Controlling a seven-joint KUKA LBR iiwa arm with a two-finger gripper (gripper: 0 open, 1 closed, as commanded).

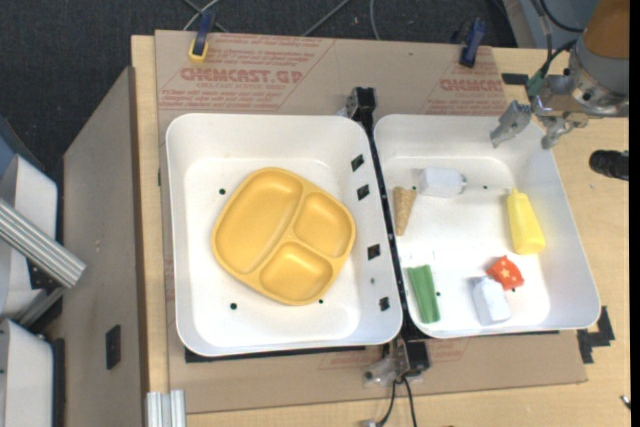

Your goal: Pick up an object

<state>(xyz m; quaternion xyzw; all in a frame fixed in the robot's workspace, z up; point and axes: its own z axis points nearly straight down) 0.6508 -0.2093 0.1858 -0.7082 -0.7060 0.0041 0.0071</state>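
The gripper [526,125] hangs over the right bin's [575,245] far edge, its fingers spread and holding nothing. In that bin lie a yellow block [524,222], cone [403,207], green stick [422,292] and red piece [505,272]. The left bin [190,215] holds a yellow tray [283,235].

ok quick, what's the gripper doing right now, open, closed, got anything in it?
Gripper: open, holding nothing, above the far edge of the right bin.
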